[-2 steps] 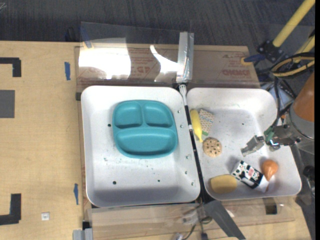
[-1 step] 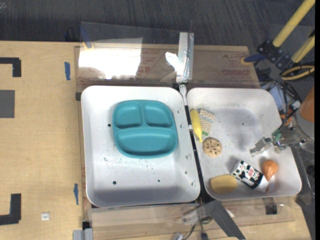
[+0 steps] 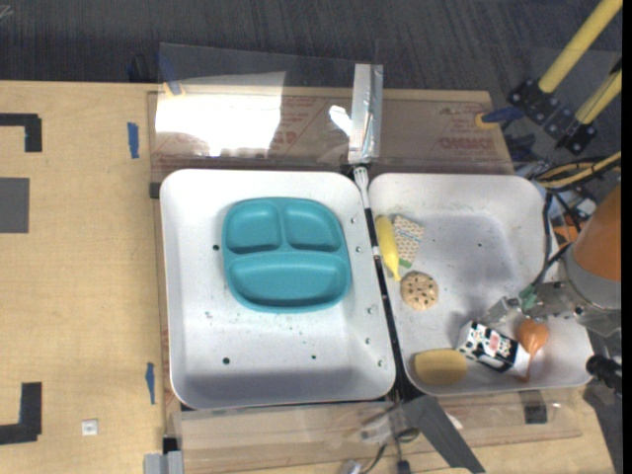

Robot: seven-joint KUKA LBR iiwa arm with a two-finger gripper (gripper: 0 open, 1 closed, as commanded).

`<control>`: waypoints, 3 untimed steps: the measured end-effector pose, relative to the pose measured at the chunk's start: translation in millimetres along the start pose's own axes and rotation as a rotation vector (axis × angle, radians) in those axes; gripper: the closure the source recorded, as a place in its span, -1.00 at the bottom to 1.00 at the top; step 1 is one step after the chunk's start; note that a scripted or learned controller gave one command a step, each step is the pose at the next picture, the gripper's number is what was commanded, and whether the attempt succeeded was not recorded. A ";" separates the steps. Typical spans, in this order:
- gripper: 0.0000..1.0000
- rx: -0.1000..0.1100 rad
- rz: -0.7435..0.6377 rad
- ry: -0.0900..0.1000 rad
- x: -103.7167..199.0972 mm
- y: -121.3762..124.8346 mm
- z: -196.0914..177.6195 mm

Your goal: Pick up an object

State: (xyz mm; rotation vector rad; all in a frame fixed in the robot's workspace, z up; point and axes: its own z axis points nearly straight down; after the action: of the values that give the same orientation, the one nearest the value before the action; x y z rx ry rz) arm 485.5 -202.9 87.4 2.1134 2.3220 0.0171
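Black-and-white carton (image 3: 490, 347) lying near the right bin's (image 3: 494, 200) front wall, touching an orange ball (image 3: 532, 338). Gripper (image 3: 521, 304) just above; open or closed, cannot tell. Best to descend squarely, straddle the carton, avoid nudging ball.

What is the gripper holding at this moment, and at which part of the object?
It cannot be told. The gripper sits low in the right bin, just above the black-and-white carton and the orange object, with nothing visibly between its tips.

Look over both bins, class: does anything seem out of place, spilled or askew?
Nothing stands out. The teal divided plate lies flat in the left bin; the cookie, banana and other toys sit loose in the right bin.
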 end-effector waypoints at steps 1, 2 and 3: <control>-1.00 0.000 0.000 0.000 0.0 0.0 0.0; -1.00 0.006 -0.380 -0.006 23.9 -0.5 -74.1; -1.00 0.011 -0.590 0.000 120.4 8.3 -94.9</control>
State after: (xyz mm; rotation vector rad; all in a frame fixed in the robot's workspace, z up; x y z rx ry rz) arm 481.6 -82.9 183.0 1.3491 2.8393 0.0029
